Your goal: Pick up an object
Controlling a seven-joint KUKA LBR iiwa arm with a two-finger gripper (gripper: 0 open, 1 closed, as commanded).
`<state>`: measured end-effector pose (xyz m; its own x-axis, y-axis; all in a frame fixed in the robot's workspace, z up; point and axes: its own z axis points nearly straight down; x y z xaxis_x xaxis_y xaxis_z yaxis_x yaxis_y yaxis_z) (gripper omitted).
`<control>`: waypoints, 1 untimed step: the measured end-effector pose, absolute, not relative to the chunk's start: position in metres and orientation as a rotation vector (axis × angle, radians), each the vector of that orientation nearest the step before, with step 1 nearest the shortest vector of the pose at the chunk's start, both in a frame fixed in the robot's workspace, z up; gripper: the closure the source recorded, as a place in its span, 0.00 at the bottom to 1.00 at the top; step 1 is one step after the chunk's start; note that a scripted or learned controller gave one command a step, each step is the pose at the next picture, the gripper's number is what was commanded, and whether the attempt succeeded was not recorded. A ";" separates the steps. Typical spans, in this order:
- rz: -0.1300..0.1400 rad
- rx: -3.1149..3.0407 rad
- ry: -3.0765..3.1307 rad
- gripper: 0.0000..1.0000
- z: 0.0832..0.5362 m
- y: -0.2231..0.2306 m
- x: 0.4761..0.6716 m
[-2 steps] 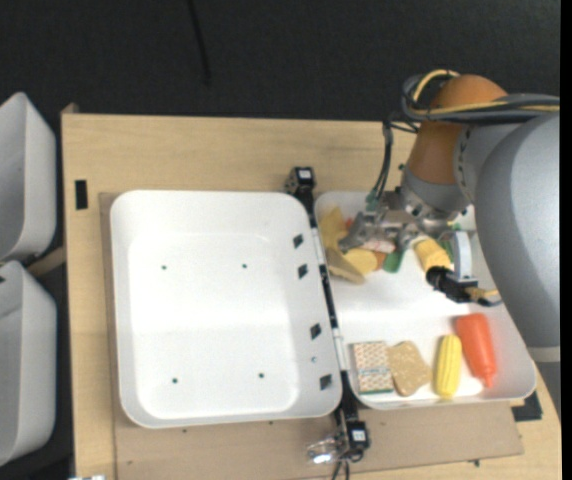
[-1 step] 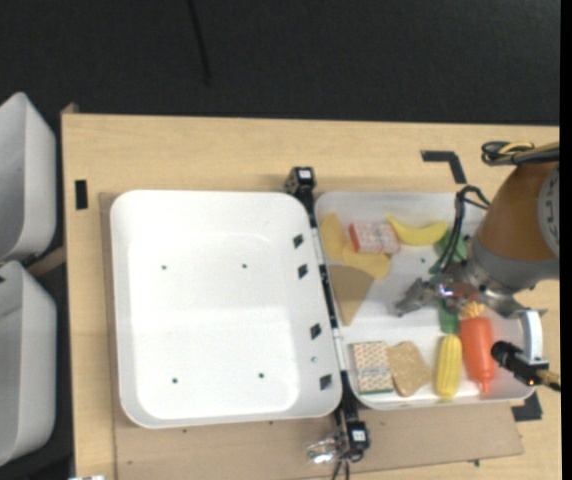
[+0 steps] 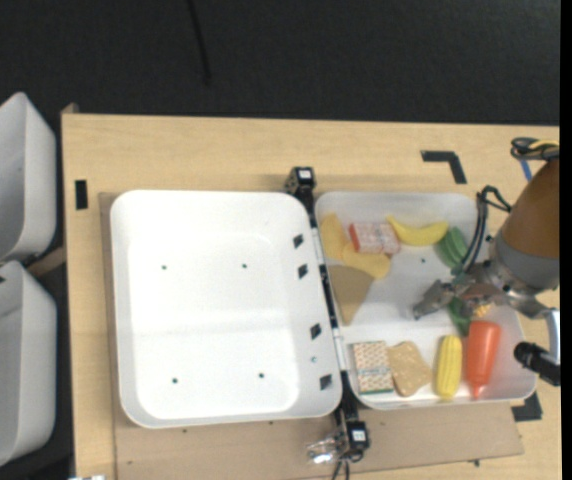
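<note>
Claw (image 3: 436, 301) position: low inside the right bin (image 3: 406, 204), reaching in from the right edge, with the grey wrist and the orange band (image 3: 538, 213) above it. Two dark metal fingers point left toward the bin's middle; the picture is too coarse to tell whether they are spread or pressed together, and nothing can be made out between them. The arm body is cut off at the right side of the view.

Contents of the right bin, counted:
- one banana (image 3: 418, 233), near the far wall;
- one red-and-white packet (image 3: 371, 237), just left of the banana;
- one yellow wedge (image 3: 351, 253), partly under the packet, with a tan triangular piece below it;
- two green pieces: one (image 3: 453, 247) right of the banana, one (image 3: 459, 317) partly hidden under the wrist;
- one carrot (image 3: 481, 354), at the near right;
- one corn cob (image 3: 448, 365), just left of the carrot;
- one tan cracker (image 3: 408, 368), beside the corn cob;
- one patterned box (image 3: 370, 366), in the near left corner.

Left bin (image 3: 126, 298): one, white, side by side with the right bin on the tabletop (image 3: 216, 148). Small dark specks mark its floor.

Two white shapes (image 3: 1, 178) stand off the tabletop's left edge, cut off by the frame.
</note>
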<state>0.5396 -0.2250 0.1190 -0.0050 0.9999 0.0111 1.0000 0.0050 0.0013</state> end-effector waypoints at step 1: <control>-0.007 -2.223 -2.233 0.00 0.170 -0.229 0.591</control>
<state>0.5907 -0.2289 0.1700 -0.0044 1.0000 -0.0038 0.9999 0.0044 0.0098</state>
